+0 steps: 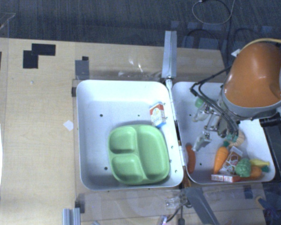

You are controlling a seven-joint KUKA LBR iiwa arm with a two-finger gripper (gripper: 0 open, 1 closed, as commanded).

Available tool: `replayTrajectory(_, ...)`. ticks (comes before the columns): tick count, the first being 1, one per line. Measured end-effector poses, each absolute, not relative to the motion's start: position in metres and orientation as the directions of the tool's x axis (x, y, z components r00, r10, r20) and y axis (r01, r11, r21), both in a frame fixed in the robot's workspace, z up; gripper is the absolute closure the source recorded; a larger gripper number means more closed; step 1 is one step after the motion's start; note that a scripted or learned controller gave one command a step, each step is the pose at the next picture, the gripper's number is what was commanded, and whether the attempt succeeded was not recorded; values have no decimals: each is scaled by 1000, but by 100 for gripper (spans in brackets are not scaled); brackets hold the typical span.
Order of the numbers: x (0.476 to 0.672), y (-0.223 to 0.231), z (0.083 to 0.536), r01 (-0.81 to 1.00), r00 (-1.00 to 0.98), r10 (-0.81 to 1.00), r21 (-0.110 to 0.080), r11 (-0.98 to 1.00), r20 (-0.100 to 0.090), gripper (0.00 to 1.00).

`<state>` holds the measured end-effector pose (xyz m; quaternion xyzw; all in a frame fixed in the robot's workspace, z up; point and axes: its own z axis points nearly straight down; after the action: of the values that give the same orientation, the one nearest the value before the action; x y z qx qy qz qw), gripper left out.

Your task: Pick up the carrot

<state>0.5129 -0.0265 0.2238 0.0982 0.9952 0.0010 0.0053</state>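
Note:
The carrot (pixel 220 157) is orange with a green top and lies tilted near the front of the right bin (pixel 182 97), against a small printed box (pixel 232 162). My gripper (pixel 204 140) hangs low over the right bin, just left of and slightly behind the carrot's top. Nothing shows in its grasp. The arm's orange band (pixel 253 76) covers the bin's far right part.
A reddish-orange sausage-like piece (pixel 191 157) lies by the right bin's left wall. Broccoli (pixel 243 168), a yellow piece (pixel 261 163) and a flat red box (pixel 225 177) crowd the front right corner. The left bin (pixel 91 125) holds a green divided plate (pixel 139 153) and a small carton (pixel 157 115).

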Motion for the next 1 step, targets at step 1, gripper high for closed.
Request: replayTrajectory(1,499,26,322,320,-947,320,5,947,-11,0)
